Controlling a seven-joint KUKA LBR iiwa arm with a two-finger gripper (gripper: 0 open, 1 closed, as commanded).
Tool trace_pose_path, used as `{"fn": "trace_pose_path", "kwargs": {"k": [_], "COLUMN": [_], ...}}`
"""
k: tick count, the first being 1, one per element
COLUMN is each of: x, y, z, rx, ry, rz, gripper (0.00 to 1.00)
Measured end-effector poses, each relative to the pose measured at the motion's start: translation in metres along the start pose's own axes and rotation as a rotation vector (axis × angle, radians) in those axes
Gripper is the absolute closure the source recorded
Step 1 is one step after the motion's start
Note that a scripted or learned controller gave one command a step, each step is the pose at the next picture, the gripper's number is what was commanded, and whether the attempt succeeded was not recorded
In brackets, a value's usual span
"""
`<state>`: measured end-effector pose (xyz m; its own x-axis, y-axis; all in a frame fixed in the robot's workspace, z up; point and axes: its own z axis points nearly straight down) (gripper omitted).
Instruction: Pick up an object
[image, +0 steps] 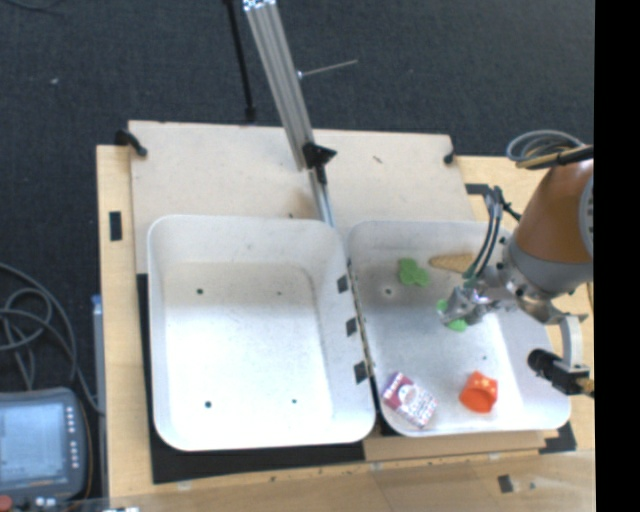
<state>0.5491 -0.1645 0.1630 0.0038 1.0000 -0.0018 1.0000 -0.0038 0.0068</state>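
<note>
My gripper (459, 308) hangs over the middle of the right bin (520, 410), reaching in from the right. A small green object (458, 323) sits right at its fingertips; whether it is held I cannot tell. Another green piece (411, 271) lies up and to the left of the gripper. A tan flat object (452, 263) lies near the bin's far side, just above the gripper. An orange object (479, 392) and a pink-and-white packet (409, 399) rest near the bin's front edge.
The left bin (160, 300) stands beside the right one, with a few dark specks on its floor. A metal pole (283, 85) rises from behind the bins. Cables and a grey box lie on the floor at the left.
</note>
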Motion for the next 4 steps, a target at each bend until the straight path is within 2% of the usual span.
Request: {"fn": "trace_pose_path", "kwargs": {"k": [1, 2, 3, 4], "x": [-0.011, -0.012, 0.030, 0.078], "y": [-0.003, -0.001, 0.025, 0.047], "z": [-0.051, -0.062, -0.072, -0.063], "rx": [-0.001, 0.003, 0.003, 0.004], "ry": [-0.001, 0.001, 0.002, 0.002], "rz": [0.003, -0.002, -0.010, -0.010], "gripper": [1.00, 1.00, 1.00, 1.00]}}
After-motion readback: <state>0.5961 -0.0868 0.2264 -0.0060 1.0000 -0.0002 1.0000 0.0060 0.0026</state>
